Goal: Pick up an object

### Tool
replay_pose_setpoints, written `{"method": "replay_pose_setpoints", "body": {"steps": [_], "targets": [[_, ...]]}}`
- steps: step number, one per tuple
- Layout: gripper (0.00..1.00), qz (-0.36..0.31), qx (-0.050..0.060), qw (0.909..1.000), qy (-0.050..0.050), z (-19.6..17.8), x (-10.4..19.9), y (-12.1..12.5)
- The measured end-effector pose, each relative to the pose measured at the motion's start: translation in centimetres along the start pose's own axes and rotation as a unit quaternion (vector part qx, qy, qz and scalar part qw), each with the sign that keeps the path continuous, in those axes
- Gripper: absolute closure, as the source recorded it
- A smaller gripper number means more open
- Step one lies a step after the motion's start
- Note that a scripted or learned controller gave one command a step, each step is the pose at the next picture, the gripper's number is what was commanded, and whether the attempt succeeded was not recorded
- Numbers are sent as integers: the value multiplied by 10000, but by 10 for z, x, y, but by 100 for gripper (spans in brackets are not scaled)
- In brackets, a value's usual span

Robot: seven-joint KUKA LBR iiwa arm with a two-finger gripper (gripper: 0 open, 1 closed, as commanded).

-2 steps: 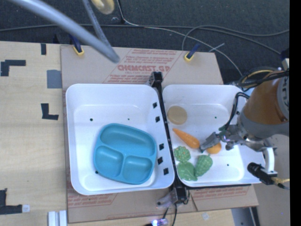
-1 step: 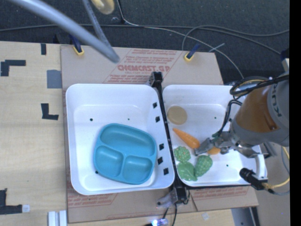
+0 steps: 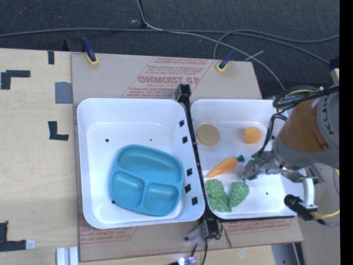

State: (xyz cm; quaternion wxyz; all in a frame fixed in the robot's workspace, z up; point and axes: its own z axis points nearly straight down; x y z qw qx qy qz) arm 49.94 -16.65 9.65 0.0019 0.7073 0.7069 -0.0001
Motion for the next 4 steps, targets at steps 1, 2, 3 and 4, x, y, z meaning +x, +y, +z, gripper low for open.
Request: {"method": "replay_pose_setpoints", "body": {"steps": [1, 2, 3, 4], "targets": [[100, -11, -2, 10000, 12, -47, 9, 3], [100, -12, -16, 10000, 4, -109, 12, 7], [100, -8, -8, 10000, 7, -158, 13, -1], [100, -27, 22, 10000, 19, -143, 63, -4]]}}
